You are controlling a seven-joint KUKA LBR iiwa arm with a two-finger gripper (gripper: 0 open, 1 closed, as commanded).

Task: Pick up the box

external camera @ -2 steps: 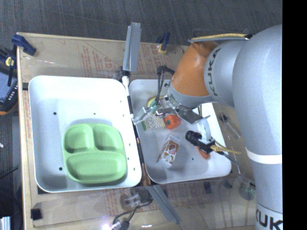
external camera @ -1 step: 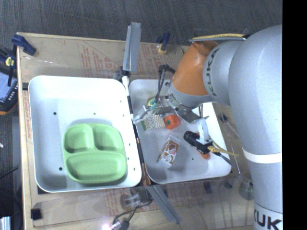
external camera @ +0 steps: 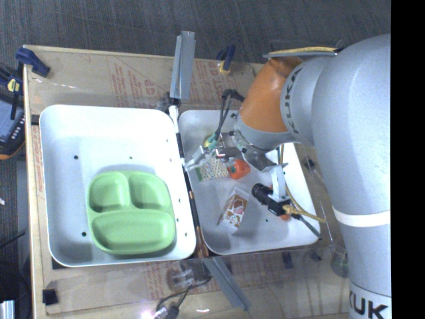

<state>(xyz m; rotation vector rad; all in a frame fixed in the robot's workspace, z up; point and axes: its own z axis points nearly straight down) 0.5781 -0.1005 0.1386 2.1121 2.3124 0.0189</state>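
A small red-and-white box [external camera: 234,210] lies flat in the right bin [external camera: 302,185], near its front middle. My gripper [external camera: 211,157] hangs over the rear left part of that bin, up and to the left of the box and well apart from it. Right under the gripper sits a speckled green-and-white item [external camera: 214,171], with a small orange-red object [external camera: 238,169] beside it on the right. Whether the gripper touches the speckled item is unclear.
The left bin [external camera: 60,145] holds a green divided tray [external camera: 131,212]. The bulky grey arm [external camera: 345,145] covers the right side of the right bin. A metal divider runs between the two bins.
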